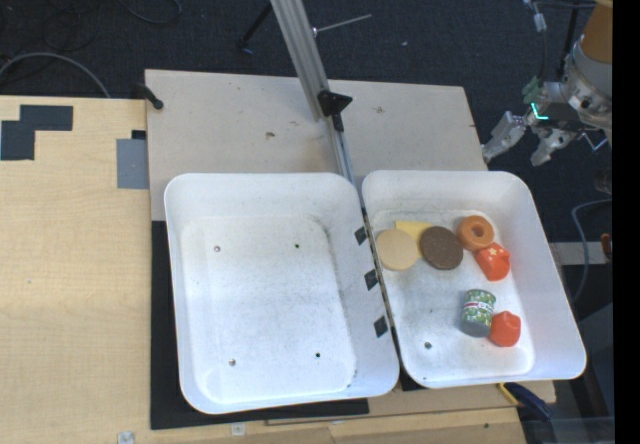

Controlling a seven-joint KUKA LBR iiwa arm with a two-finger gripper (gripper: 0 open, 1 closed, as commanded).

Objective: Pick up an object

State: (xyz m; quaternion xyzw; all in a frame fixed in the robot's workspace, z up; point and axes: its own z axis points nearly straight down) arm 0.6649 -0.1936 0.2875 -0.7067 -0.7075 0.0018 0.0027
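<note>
**Gripper off the bins, fingers spread**

The gripper (528, 140) hangs beyond the right bin (545, 262), fingers apart, holding nothing; the arm (592, 52) is cut off at the frame edge. In that bin lie a doughnut (476, 231), brown disc (441, 247), tan disc (396, 250), a half-hidden yellow piece (408, 228), a green-labelled can (477, 312) and two red items (494, 262) of unclear shape.

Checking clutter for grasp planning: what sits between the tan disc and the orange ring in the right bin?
In the camera view, a dark brown round cookie lies between the tan disc and the orange ring, touching or nearly touching the disc.
</note>
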